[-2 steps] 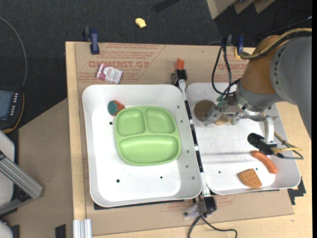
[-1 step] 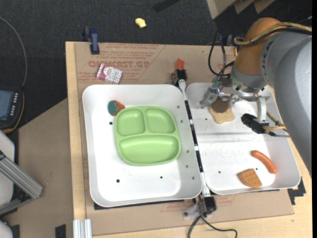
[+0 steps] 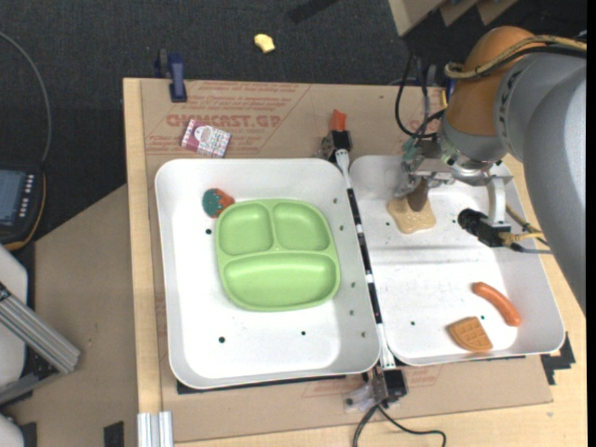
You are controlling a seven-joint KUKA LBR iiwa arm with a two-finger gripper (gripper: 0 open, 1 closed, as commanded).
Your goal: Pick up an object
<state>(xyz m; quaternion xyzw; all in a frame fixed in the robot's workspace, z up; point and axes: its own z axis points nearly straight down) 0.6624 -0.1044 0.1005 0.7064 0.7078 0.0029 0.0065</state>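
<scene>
Over the right bin (image 3: 438, 343), jaws (image 3: 417, 196) touch a tan piece (image 3: 412, 218); their opening cannot be told.

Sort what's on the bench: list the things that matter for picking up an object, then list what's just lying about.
In play:
gripper, down on the tan bread slice
tan bread slice, right bin
orange sausage, right bin
waffle piece, right bin

Lying about:
green divided plate, left bin
small round toy by the plate
pink packet on the cardboard
</scene>
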